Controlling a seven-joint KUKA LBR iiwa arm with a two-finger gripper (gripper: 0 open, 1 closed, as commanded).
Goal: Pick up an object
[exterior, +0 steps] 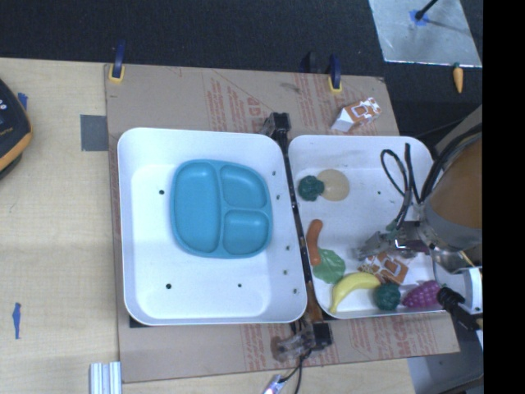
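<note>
Resting on the cardboard-covered surface (pixel 205 97), the left white bin (pixel 148 294) holds a blue divided plastic plate (pixel 220 208) with open floor around it. Faint red print on the cardboard is unreadable. Over the right white bin (pixel 361 150), the gripper (pixel 385 243) hovers; I cannot tell its finger spread. Below it lie a small brown-and-white carton (pixel 389 267), yellow banana (pixel 353 289) and purple grapes (pixel 422 294) near the front edge.

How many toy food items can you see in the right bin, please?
7: broccoli and cookie at the back, sausage, lettuce, banana, green ball, grapes in front. The arm may hide others.
</note>
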